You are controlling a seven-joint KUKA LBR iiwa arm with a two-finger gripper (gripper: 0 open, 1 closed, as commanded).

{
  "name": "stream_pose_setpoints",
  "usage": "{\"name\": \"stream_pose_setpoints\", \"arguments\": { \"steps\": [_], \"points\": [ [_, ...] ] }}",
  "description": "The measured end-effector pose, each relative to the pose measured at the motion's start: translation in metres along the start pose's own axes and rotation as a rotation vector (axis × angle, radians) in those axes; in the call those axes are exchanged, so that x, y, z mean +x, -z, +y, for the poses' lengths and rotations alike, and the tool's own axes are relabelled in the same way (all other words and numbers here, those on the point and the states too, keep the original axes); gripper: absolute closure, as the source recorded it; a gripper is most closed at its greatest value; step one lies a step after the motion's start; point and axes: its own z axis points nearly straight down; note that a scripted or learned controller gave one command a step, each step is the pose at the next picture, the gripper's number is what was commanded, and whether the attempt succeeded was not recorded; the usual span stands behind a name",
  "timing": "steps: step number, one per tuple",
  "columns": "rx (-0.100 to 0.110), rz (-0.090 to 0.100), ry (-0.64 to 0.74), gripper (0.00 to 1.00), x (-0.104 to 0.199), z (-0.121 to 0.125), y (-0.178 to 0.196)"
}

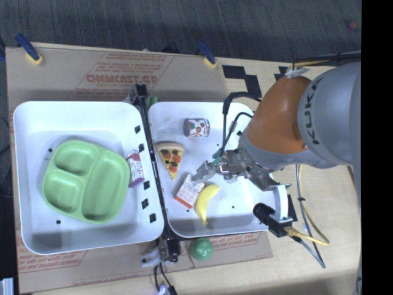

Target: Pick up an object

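jaws [206,172] state unclear, poised above curved yellow banana [206,201] in right bin [241,227].

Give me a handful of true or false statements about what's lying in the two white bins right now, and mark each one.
1. The green divided plate lies in the left bin. True.
2. The banana lies in the left bin. False: it lies in the right bin, beside a small packet.
3. The green ball sits inside the right bin. False: it rests outside, just past that bin's near rim.
4. The toy pizza slice lies in the right bin near the divider. True.
5. The gripper hangs over the right bin. True.
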Motion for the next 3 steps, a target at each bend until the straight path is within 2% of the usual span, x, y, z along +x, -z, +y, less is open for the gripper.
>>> {"name": "stream_pose_setpoints", "arguments": {
  "steps": [1,2,3],
  "points": [
    [0.002,0.000,0.002,0.00,0.004,0.028,-0.094],
    [-0.001,-0.002,0.006,1.00,0.004,0.030,-0.082],
    [-0.003,0.000,0.001,1.00,0.042,-0.009,0.012]
  ]
}}
